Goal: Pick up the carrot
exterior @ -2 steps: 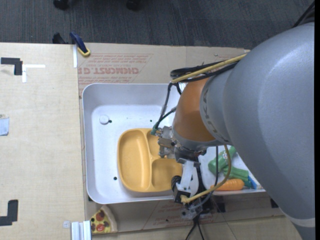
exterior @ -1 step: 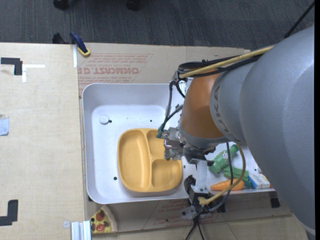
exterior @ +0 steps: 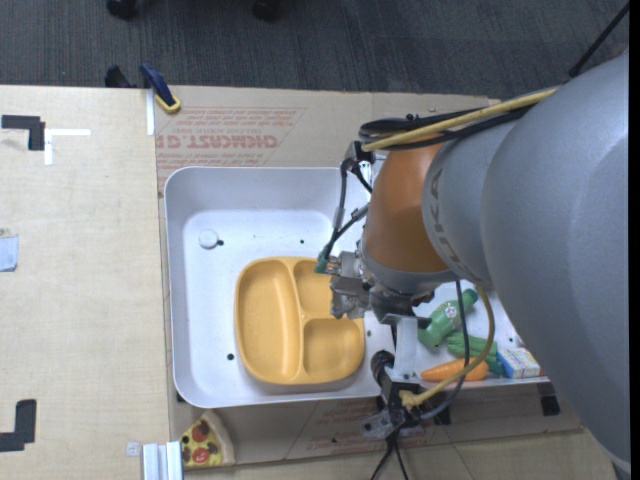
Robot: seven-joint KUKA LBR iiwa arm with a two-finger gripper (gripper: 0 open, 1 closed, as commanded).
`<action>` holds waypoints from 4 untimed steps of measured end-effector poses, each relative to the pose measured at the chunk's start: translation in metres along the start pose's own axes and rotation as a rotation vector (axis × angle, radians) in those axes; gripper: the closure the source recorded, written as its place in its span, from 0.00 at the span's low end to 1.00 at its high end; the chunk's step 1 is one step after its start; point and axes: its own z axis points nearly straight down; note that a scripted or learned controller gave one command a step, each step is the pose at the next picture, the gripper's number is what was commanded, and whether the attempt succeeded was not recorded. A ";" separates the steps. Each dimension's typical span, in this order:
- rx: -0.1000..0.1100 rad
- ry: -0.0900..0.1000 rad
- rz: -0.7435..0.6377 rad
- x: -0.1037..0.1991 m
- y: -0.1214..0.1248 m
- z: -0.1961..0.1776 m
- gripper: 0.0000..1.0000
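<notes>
Camera view: the grey arm with its orange band [exterior: 400,218] fills the 3 o'clock side of the scene and hangs over the seam between the 2 shallow white bins. Its two-finger gripper [exterior: 347,290] sits over the 3 o'clock rim of the left white bin [exterior: 185,298], just beside the yellow divided plastic plate [exterior: 290,320]. The wrist covers it from above, so I cannot tell whether the tool is spread or pressed together, and nothing can be seen in its grasp.

The small orange carrot [exterior: 455,371] lies in the right white bin [exterior: 500,380], at about 4 o'clock from the gripper and near that bin's 6 o'clock wall. It lies nearly level across the view. A green plastic bottle-shaped toy [exterior: 445,318] rests at its 12 o'clock, and a small white-and-blue carton [exterior: 520,361] stands at its 3 o'clock.

By my reading, the tool is over the wrong bin for this pick. It would need to shift toward 4 o'clock and descend clear of the green toy, which crowds the carrot closely enough to risk a mistaken catch.
</notes>
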 end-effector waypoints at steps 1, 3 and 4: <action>-0.001 -0.001 0.000 0.000 0.002 -0.008 1.00; 0.004 -0.003 0.519 0.026 0.009 0.025 1.00; 0.001 0.000 1.030 0.057 -0.013 -0.012 1.00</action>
